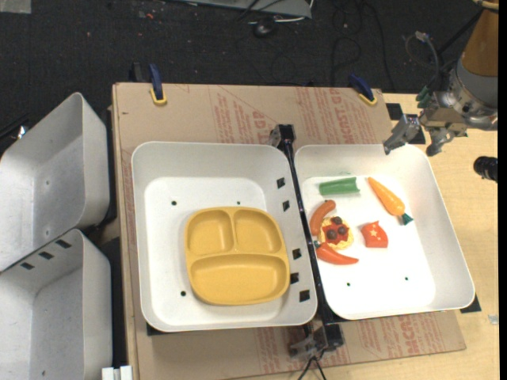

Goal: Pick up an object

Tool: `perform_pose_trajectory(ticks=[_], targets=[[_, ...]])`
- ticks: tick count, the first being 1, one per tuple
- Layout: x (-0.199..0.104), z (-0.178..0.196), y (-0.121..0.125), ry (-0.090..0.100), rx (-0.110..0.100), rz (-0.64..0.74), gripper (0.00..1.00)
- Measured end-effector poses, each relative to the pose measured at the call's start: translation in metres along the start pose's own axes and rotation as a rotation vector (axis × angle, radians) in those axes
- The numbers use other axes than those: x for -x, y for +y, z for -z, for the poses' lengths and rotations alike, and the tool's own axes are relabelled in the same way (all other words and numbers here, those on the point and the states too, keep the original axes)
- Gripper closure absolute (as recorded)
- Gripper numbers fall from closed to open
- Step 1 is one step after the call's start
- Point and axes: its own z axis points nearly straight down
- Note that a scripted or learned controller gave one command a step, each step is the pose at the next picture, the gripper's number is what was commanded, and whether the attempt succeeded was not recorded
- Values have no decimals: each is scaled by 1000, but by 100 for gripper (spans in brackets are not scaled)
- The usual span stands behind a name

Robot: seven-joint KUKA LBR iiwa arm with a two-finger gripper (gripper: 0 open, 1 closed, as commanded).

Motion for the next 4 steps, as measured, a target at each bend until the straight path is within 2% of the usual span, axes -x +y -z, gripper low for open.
perform_pose_trajectory(ticks=[1, 3, 4], targets=[[-1, 8, 2, -2, 12, 3, 0], [4, -118, 8, -1, 7, 1, 0], [8, -163, 3, -2, 9, 0, 0]])
